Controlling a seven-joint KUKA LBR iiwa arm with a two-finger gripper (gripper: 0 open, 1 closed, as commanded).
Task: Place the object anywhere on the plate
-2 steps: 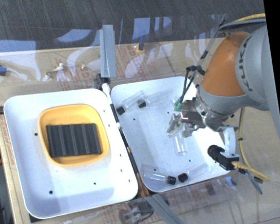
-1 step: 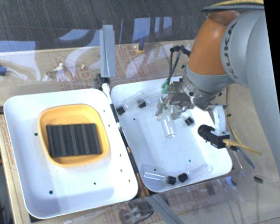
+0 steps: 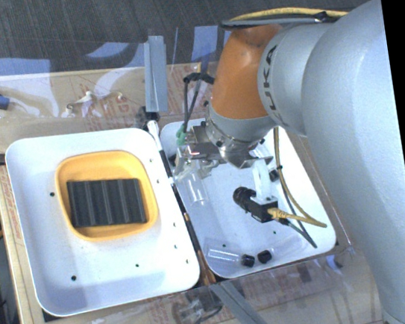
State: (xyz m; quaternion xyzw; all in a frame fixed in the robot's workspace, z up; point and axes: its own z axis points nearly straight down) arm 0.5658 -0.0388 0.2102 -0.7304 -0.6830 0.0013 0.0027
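the left bin [image 3: 30,221] holds a yellow plate [image 3: 97,164] with a dark ridged panel [image 3: 106,200] at its middle. the right bin [image 3: 220,230] holds two small black pieces [image 3: 248,261] by its near wall, perhaps a clear tube [image 3: 220,255] beside them, well apart from the plate. the hand [image 3: 191,168] hangs over that bin's far left corner; wide or narrow, i cannot tell. a pale wooden surface [image 3: 65,102] carries both bins.

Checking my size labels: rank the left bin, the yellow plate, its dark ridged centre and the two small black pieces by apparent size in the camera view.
1. left bin
2. yellow plate
3. dark ridged centre
4. two small black pieces: they look alike, so unranked.
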